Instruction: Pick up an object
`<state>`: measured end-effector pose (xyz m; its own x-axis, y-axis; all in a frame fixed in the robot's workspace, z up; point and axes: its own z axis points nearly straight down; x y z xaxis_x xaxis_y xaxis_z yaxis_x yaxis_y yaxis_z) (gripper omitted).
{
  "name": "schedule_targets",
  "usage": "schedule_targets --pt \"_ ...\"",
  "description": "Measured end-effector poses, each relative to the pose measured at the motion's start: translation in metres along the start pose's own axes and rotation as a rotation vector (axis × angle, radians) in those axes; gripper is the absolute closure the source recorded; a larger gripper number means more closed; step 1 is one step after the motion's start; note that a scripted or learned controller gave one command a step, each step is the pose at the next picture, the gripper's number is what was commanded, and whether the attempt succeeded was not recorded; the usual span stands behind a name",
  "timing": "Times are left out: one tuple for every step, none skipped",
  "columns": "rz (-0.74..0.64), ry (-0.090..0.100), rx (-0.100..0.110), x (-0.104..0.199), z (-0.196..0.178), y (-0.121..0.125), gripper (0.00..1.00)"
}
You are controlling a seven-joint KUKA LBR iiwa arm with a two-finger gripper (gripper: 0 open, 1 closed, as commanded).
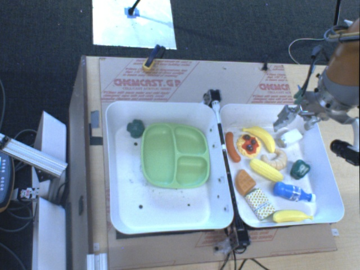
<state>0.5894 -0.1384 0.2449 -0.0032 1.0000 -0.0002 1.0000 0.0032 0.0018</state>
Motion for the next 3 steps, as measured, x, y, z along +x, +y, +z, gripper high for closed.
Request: schedule_targets --pt "0.002 0.0 0.0 0.047 0.15 0.016 0.0" --pt "0.003 0.001 0.009 0.049 0.161 0.062 0.0" --pt "0.0 -0.001 0.001 0.049 0.15 0.064 1.0"
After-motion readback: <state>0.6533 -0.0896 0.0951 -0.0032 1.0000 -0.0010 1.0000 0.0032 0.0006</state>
